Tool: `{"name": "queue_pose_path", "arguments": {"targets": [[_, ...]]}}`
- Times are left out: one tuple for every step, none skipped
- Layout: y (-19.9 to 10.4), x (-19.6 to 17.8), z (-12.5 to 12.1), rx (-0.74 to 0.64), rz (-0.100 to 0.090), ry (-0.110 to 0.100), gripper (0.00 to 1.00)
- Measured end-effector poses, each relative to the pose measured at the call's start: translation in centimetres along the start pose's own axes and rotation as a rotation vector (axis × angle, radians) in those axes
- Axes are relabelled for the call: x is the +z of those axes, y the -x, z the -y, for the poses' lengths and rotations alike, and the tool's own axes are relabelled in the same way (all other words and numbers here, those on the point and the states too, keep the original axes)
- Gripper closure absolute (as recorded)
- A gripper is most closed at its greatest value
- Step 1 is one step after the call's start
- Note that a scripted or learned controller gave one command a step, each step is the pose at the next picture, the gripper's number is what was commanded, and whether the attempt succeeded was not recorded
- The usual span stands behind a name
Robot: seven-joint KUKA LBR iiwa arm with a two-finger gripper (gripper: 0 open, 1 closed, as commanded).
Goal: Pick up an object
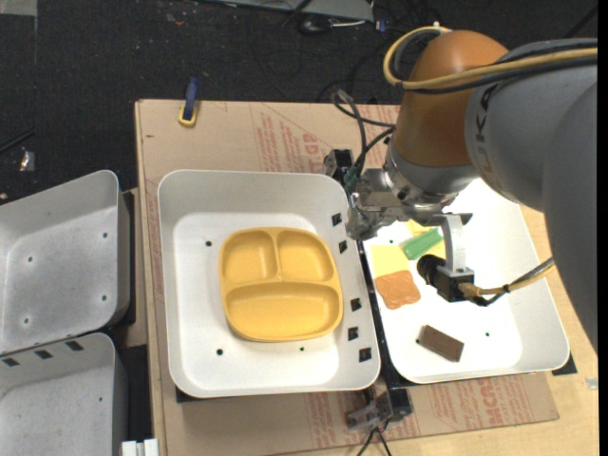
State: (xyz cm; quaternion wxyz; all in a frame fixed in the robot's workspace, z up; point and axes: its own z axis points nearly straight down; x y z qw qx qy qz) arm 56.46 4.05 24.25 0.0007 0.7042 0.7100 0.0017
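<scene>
In the right bin (pixel 532 335) lie a pale yellow flat piece (pixel 388 256), a green block (pixel 420 245), an orange piece (pixel 397 290) and a brown block (pixel 440 343). A yellow divided plate (pixel 281 283) lies in the left bin (pixel 180 255). My gripper (pixel 369 213) hangs low over the right bin's near-left corner, close to the divider between the bins and just above the pale yellow piece and the green block. The wrist hides much of the gripper. Nothing is visibly held.
The grey arm with its orange band (pixel 446 74) covers the back of the right bin. White trays (pixel 57 255) lie off the bench at the left. A small blue and yellow tool (pixel 190 103) rests on the cardboard base at the back left.
</scene>
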Motion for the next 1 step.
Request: {"name": "queue_pose_path", "arguments": {"targets": [[-4.96,-0.55,-2.29,0.000,0.000,0.000,1.00]]}}
